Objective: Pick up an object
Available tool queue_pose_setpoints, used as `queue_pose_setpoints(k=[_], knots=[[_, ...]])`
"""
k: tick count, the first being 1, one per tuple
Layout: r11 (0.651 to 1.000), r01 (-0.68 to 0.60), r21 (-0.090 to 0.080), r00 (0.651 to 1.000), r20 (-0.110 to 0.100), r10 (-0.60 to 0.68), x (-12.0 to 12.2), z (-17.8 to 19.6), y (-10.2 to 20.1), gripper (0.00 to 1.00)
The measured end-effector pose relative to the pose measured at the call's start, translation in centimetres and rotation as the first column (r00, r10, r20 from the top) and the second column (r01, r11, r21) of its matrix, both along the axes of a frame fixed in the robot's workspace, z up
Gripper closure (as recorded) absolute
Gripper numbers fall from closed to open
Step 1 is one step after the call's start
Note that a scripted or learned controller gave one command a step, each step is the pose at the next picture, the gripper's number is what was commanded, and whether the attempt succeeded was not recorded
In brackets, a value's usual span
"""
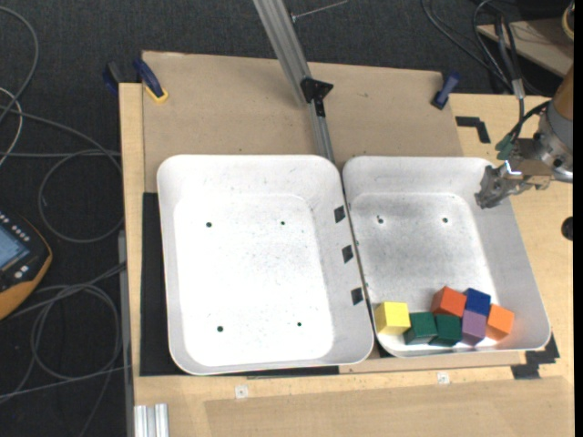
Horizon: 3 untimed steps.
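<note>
From my screen I see the pincer (492,189) at the right bin's (524,253) far right corner, over the rim, hanging from the grey wrist that comes in from the right edge. It is small and dark against the white wall, and I cannot tell whether it is apart or together; I see nothing between its tips. The blocks are all huddled in the near right corner of that same bin, well apart from the pincer: a yellow block (393,316) on the left end, a dark green block (421,327) just beside it, another green block (446,329) next along, an orange block (448,300) behind those, a blue block (477,299) touching it, a purple block (475,323) in front of the blue one, and a second orange block (500,320) at the right end against the bin wall. They sit packed close, several touching. The left bin (182,244) lies alongside, the two joined by dark clips along the shared edge. Both bins rest on the tan bench (228,89), and a metal pole (287,39) slants up from the far side between them.
</note>
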<state>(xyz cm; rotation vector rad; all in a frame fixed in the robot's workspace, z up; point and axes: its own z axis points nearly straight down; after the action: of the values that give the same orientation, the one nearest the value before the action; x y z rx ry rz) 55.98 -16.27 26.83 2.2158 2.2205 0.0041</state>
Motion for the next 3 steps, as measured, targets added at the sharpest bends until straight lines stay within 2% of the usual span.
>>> queue_pose_setpoints(k=[1, 3], knots=[[1.000, -0.005, 0.004, 1.000, -0.006, 0.005, 0.9, -1.1, 6.1, 1.00], [1.000, -0.005, 0.004, 1.000, -0.003, 0.005, 2.5, 0.0, 17.5, 1.00]])
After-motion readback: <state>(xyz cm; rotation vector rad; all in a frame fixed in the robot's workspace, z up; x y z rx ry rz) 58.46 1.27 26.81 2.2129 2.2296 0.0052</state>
